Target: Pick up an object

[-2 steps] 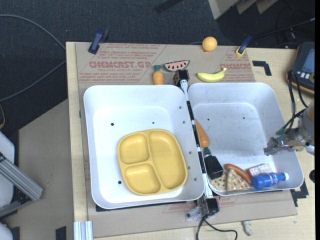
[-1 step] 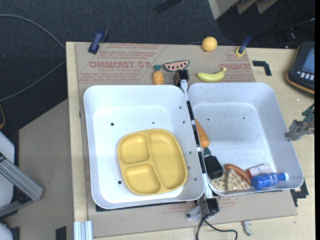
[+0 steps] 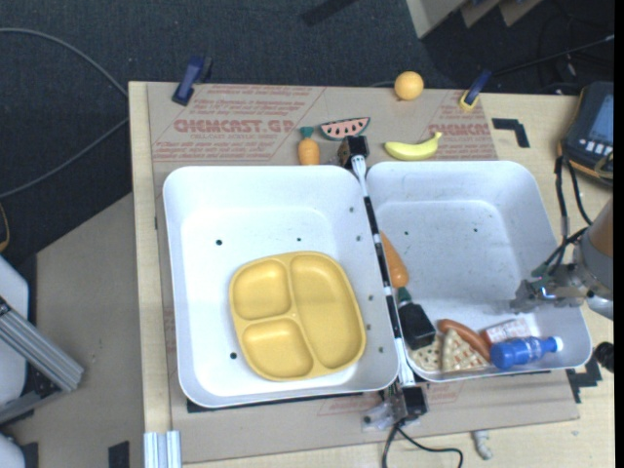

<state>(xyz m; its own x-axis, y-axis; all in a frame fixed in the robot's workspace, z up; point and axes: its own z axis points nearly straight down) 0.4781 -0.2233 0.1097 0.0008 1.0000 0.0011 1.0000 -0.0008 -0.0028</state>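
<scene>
Gripper [image 3: 539, 293] poised over right bin's [image 3: 458, 188] right wall.
Cannot tell fingers' state at this angle. Just below, along near wall: blue bottle [image 3: 524, 351], hot dog [image 3: 465, 333], waffle slice [image 3: 448, 354], black block [image 3: 415, 324]. Yellow divided plate [image 3: 295, 314] in left bin [image 3: 195, 261].

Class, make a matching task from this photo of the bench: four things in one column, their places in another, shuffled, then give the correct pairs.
Things:
1. yellow divided plate
2. banana
3. blue bottle
4. carrot

Places:
A. on the board behind the right bin
B. near front corner of the right bin, next to the pizza slice
C. in the left bin
D. along the left wall of the right bin

Pairs: 1-C, 2-A, 3-B, 4-D
</scene>
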